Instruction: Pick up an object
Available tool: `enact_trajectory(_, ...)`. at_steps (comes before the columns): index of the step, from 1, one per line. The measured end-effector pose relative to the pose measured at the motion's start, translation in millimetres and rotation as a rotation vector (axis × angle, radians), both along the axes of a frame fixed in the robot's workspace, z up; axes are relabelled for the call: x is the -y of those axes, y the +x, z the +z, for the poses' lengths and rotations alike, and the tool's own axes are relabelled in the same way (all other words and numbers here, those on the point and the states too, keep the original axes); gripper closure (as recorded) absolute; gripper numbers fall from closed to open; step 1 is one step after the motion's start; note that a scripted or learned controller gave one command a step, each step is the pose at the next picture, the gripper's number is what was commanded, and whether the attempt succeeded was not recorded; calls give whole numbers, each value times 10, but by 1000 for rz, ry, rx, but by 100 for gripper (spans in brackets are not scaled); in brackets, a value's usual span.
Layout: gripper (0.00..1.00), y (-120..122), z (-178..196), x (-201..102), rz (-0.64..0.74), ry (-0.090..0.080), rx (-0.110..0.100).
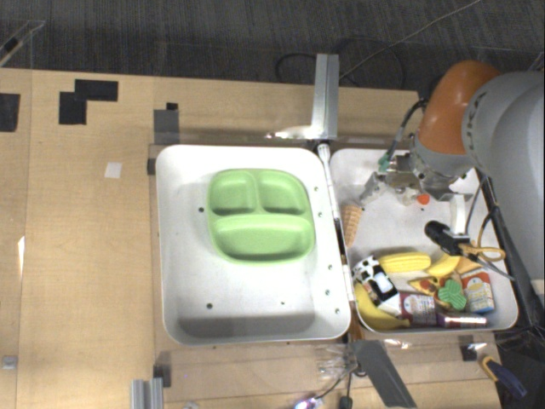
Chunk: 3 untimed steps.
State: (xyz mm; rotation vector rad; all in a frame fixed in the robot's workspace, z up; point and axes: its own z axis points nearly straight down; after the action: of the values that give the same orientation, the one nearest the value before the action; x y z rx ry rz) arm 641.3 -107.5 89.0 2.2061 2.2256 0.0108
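a heap of small objects lay crowded along the near edge of the right bin, and nothing from it was lifted. in the heap a yellow banana lay crosswise near the top, with a black-and-white toy touching its left end, a 2nd banana curving along the bin's near left corner, a bottle on its side in the middle, and a green piece just right of the bottle. other items on the right side of the heap were too jumbled to name. apart from the heap, a tan cone rested against the left wall of the same bin, point toward the heap. the gripper hung over the far part of the right bin, above bare white floor, up and to the right of the cone and well apart from the heap; whether it was apart or together could not be told, and no object showed in its grasp. the grey arm reached in from the right, its orange band above the wrist. the left bin sat just beside the right one, holding 1 green plate with 3 compartments, lying flat near its centre. both bins stood on a pale wooden bench.
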Motion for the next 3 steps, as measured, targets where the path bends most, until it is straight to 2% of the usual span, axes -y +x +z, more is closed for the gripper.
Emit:
enact_trajectory(1, 0, 128, -13, 552, -153, 1, -3)
enact_trajectory(2, 0, -311, 78, 915, -145, 0, -4)
enact_trajectory(3, 0, -17, -10, 856, -77, -1, -1)
